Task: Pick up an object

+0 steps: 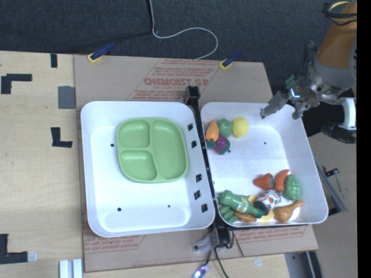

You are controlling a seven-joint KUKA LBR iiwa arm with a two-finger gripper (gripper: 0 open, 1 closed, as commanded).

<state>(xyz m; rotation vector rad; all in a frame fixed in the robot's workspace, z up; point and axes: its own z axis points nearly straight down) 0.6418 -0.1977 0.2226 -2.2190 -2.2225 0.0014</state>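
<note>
Gripper [282, 105] hovers spread and empty over the right bin's [264, 155] far right corner, apart from the toy food [272, 196] heaped along its near edge.

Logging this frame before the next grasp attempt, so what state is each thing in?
tool: over right bin's far right corner, open, holding nothing.
green divided plate: flat in left bin.
yellow ball: resting at right bin's far end.
toy food pile: heaped in near corner.
</note>
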